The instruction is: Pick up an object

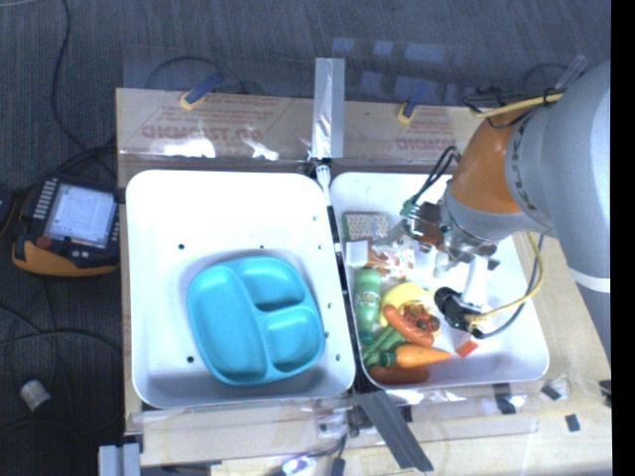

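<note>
toy food (397, 310) heaped in the right bin (516, 350), gripper (425, 228) over its far end

the toy food you are after lies in a heap along the left side of the right bin, hard against the wall it shares with the left bin (159, 226). from the far end of the heap toward the near end you have:
- a grey speckled packet (365, 226)
- a red and white wrapper (390, 259)
- a green bottle (368, 291) lying lengthways beside the wall
- a yellow piece (400, 294) just right of the bottle
- a red-orange piece (412, 318) resting against the yellow one
- an orange carrot (422, 355) lying crosswise near the front wall, with small green pieces (380, 345) at its left end and a dark red piece (395, 373) on its near side

a small orange scrap (466, 347) lies apart from the heap, just right of the carrot's tip.

your gripper is over the far part of the right bin, just right of the packet and the wrapper, below the arm's orange band (486, 172). from this angle you cannot tell whether it is open or closed.

in the left bin a blue divided plate (253, 315) lies toward the near side, turned at a slant. behind both bins you have a sheet of cardboard (228, 127), and on the floor to the left sits a handheld control unit (69, 226).
</note>
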Controlling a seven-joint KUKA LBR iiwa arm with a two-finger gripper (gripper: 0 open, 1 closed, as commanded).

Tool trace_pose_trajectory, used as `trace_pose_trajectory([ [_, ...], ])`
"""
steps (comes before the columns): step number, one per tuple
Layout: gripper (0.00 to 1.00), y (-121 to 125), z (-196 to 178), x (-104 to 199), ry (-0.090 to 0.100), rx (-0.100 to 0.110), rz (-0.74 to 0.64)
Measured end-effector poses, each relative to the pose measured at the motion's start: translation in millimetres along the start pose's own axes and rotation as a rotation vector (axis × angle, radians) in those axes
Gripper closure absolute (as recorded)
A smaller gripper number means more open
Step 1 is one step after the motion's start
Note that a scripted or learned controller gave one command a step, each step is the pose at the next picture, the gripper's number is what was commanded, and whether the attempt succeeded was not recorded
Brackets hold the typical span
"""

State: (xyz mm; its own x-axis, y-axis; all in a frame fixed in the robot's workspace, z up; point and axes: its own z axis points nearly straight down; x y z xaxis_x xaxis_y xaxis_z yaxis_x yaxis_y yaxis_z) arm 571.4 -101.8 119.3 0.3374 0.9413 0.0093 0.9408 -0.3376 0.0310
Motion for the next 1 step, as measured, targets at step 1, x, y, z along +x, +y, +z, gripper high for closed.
trace_pose_trajectory([
  [1,0.00,-24.0,-5.1,-95.3,-0.010,0.009,0.005],
])
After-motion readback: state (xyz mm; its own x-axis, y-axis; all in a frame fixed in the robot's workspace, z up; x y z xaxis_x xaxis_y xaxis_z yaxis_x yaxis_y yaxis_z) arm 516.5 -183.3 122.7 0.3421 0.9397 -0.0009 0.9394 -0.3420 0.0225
